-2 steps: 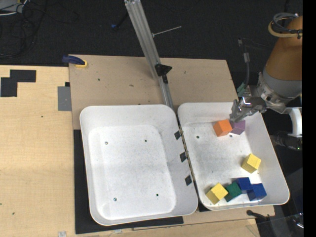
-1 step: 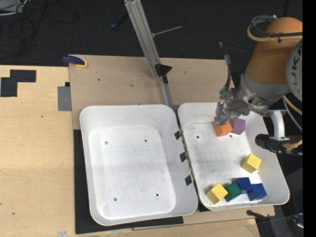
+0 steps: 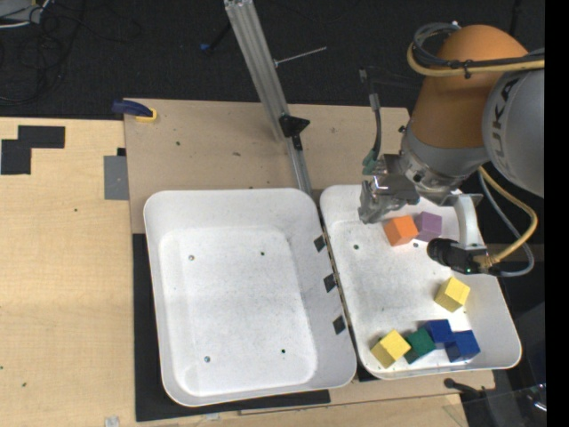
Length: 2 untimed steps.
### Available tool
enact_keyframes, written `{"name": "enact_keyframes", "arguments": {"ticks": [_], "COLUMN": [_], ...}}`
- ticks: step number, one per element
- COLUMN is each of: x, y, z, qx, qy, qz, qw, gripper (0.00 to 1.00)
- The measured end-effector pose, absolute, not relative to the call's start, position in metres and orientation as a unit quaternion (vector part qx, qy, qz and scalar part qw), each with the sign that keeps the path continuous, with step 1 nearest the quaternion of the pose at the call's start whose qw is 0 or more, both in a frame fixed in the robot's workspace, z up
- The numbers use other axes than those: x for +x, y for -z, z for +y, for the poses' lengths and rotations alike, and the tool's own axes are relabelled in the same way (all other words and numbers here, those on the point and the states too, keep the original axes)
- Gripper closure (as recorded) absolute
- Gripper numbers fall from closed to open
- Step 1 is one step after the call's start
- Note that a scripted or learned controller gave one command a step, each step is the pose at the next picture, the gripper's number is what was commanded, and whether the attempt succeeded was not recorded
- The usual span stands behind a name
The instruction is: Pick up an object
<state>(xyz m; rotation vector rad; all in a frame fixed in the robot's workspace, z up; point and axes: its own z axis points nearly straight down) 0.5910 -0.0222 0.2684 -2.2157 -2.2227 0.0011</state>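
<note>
The right bin holds several small blocks. An orange block and a purple block lie near its far side. A yellow block sits at its right. At the near edge a yellow block, a green block and two blue blocks are clustered. My gripper hangs over the far left part of this bin, just left of the orange block and above the floor. Nothing shows between its fingers.
The left bin sits beside the right one, with black clips along the shared edge. A slanted metal rail rises behind the bins. The arm's orange band and cables overhang the right bin's far right.
</note>
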Motion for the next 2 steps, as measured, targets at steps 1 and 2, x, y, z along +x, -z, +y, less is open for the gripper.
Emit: {"name": "enact_keyframes", "arguments": {"ticks": [1, 2], "x": [0.590, 0.609], "y": [-0.264, -0.254], "z": [0.033, 0.085], "qx": [-0.706, -0.706], "qy": [-0.0009, -0.0005], "qz": [-0.709, -0.709], "qw": [0.002, 0.001], "gripper": [1.00, 1.00]}}
